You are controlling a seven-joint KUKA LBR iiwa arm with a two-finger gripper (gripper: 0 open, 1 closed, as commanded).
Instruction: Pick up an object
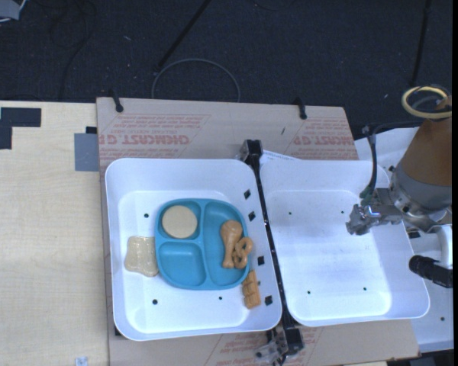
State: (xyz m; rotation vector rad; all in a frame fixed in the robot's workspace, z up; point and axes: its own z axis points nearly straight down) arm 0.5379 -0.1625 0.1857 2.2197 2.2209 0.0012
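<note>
Cardboard-backed bench with two shallow white bins (130,204): blue compartmented plastic tray (201,244) holds light, rigid tan food toys, likeliest grasped across the knobbly pretzel-shaped piece (235,244); metal two-finger gripper (358,221), its opening indiscernible, hangs over right bin.

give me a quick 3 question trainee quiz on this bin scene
1. True or false: the blue tray sits in the left bin.
2. Which item lies in the tray's top-left compartment? A) round tan disc B) pretzel-shaped piece C) pale flat piece
3. Fill in: the pincer is over the ____ bin.

Key
1. True.
2. A, the round tan disc; the pretzel-shaped piece is in the right compartment, and the pale flat piece lies outside the tray.
3. Right bin.
</note>
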